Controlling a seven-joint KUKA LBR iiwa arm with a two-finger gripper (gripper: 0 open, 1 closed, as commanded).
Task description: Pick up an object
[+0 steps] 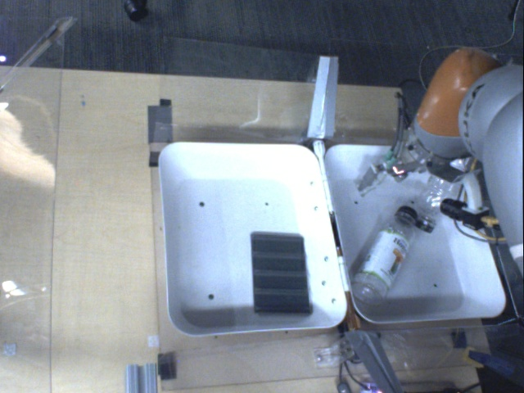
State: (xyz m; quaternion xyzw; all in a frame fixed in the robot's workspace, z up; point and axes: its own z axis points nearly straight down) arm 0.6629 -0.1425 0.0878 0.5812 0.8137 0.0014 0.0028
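Left bin mostly open, dark ribbed block (front), bottle seemingly crowding right bin

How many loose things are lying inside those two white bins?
3. A black ribbed rectangular block lies in the left bin. A clear plastic bottle and a small dark round piece lie in the right bin. The arm may hide more.

A pale wooden bench stands on dark carpeted floor, with a clear glare-streaked panel at its left.
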